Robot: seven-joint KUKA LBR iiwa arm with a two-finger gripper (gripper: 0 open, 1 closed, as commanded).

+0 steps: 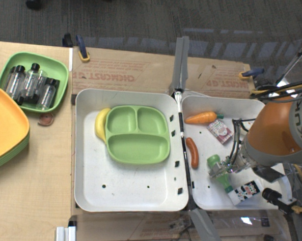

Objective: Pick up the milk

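The grey arm's two-finger gripper (223, 171) is seen low in the right shallow white bin (203, 197), right at a small green plastic bottle (215, 163). Whether it is open or closed cannot be told.

The milk is judged to be the small white carton with dark print (245, 192), lying flat near the bin's front right corner, just beside the gripper and apart from it. A pink and white box (220, 131) further back could be mistaken for it.

The chief risk is judged to be a wrong grasp: the green bottle may be taken instead of the carton, or the carton may be nudged against the bin wall. A red sausage (192, 151) and an orange carrot (201, 117) lie clear of the work.

The bins are set on brown cardboard (128, 73) over a pale wooden bench (29, 196). Grey carpet (147, 15) is visible behind.
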